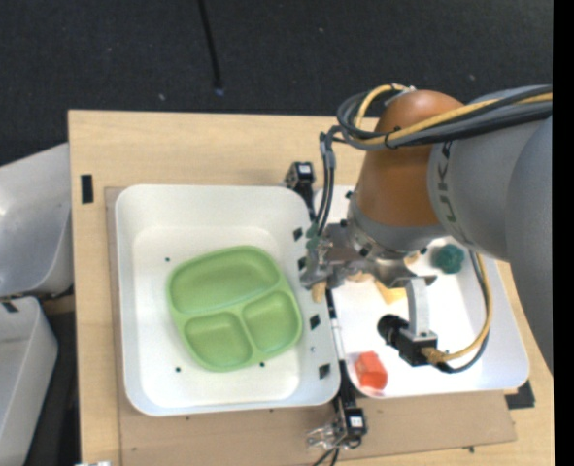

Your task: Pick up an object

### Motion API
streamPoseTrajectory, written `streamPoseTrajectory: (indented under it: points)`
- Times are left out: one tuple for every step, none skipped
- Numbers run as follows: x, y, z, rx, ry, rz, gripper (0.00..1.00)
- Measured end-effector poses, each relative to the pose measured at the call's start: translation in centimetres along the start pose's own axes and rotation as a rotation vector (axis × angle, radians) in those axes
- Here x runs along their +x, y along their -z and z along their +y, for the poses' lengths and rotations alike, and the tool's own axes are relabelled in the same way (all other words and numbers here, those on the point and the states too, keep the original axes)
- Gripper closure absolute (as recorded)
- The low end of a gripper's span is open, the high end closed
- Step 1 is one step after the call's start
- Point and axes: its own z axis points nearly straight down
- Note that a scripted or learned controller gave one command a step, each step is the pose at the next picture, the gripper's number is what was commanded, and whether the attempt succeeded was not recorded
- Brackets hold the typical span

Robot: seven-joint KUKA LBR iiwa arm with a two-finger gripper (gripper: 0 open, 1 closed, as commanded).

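Observation:
The arm's orange band and grey wrist hang over the right bin [500,362], hiding most of it. My gripper [337,272] reaches down at the bin's left side, close to the divider between the bins; its fingers are hidden under the wrist body. A small orange-red block [369,370] lies near the right bin's front left corner, below the gripper. A teal round object [449,258] peeks out beside the wrist at the right. A bit of yellow-orange [379,282] shows under the wrist. A black cable end [395,334] hangs over the bin.
The left bin [146,377] holds a green three-compartment plate [234,306] at its middle. Both bins rest on a wooden bench [170,134]. White equipment [19,231] stands off the bench's left edge. Yellow and black cables loop around the arm.

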Motion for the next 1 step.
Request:
streamPoseTrajectory:
  points:
    - [4.83,1.19,0.28,0.0,0.0,0.001,1.0]
